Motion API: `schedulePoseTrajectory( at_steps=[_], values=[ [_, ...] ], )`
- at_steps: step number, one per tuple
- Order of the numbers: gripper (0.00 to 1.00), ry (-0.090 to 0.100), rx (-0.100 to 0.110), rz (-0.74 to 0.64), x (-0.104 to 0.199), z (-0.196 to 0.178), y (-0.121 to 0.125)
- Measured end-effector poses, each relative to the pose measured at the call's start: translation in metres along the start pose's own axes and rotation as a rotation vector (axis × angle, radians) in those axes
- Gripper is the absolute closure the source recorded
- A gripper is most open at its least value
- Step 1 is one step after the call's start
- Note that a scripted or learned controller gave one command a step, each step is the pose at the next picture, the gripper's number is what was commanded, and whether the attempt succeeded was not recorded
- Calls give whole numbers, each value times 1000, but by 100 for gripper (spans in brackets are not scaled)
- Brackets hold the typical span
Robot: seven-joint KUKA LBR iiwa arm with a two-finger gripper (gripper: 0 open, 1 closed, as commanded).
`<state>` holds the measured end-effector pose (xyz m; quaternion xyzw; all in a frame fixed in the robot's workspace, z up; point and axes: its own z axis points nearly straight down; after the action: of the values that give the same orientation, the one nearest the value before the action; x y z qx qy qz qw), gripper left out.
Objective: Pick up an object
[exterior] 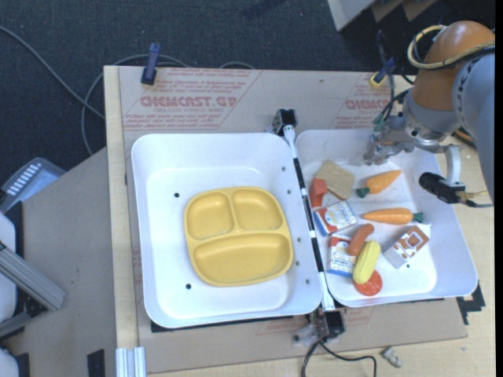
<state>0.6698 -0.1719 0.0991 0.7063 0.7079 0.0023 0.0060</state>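
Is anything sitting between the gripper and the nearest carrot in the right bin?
Nothing visible. The gripper hangs over the far part of the right bin, and the upper carrot lies just in front of it with bare bin floor between. The tan slice lies off to the carrot's side.

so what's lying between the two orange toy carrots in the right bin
Nothing: in the camera view, bare white bin floor separates the upper orange toy carrot from the lower orange toy carrot.

We see the right white bin [452, 269] strewn with small toy foods: two orange plastic carrots [380, 182] [389, 216], a yellow corn cob [366, 261] and a tan bread slice [338, 178]. Beside them lie a red tomato slice [369, 284], a brown sausage [361, 238] and small printed packets [339, 215], most touching or overlapping near the bin's middle.
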Motion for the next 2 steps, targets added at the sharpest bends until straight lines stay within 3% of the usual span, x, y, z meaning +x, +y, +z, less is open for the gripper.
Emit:
schedulePoseTrajectory(
  at_steps=[1,2],
  values=[
    [0,0,1,0,0,0,0],
    [0,5,9,3,20,12,-77]
  ],
)
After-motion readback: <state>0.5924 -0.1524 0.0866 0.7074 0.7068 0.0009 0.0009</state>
